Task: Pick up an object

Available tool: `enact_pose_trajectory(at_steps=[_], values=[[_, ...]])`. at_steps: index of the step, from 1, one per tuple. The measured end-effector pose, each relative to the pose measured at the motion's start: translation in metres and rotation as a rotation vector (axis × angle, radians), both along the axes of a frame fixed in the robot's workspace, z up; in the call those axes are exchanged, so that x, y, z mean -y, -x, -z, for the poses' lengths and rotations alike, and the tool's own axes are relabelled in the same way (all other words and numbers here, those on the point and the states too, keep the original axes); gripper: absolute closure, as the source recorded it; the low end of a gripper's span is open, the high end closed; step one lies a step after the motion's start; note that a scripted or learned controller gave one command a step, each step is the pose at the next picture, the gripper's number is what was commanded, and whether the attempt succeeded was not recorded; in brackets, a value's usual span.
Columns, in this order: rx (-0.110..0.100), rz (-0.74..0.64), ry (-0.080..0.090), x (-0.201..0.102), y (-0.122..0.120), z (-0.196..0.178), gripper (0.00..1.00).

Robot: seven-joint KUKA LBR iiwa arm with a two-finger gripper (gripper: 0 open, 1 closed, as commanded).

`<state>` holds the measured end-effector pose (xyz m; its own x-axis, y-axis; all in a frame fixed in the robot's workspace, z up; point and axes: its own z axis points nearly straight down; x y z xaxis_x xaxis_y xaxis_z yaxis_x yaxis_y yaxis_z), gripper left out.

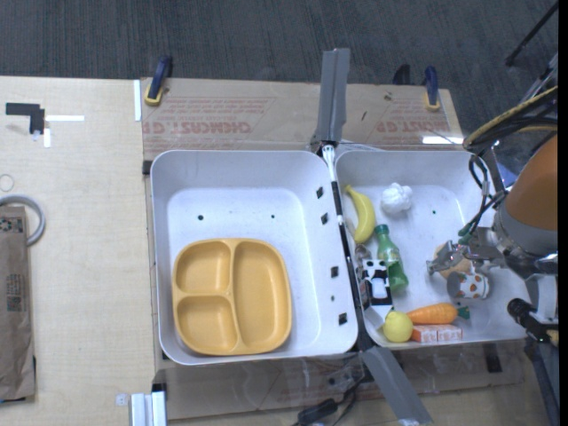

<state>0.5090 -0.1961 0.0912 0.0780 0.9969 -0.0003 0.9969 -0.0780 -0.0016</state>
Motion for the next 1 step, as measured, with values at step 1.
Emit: enact_pose_trajectory(at_steps=[1], values=[[0.0,0.0,0.0,0.0,0.0,0.0,0.0]])
